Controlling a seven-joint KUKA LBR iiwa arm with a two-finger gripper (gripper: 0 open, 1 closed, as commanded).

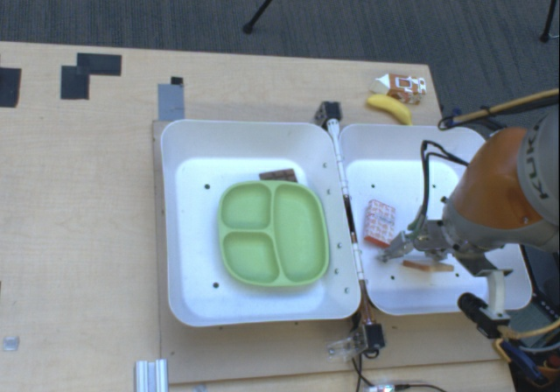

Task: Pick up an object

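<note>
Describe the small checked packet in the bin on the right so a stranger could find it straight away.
Start at the right-hand shallow white bin, where the grey arm's pincer reaches in. Near the bin's left wall lies a small flat rectangular packet with a red-and-white checked pattern. The thin brown stick beside it is plain and narrow; the packet alone is patterned.

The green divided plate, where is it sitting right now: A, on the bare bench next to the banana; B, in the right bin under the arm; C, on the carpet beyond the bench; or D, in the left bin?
D: the green divided plate lies flat inside the left bin, while the gripper works over the right bin and the banana lies on the bench behind it.
</note>
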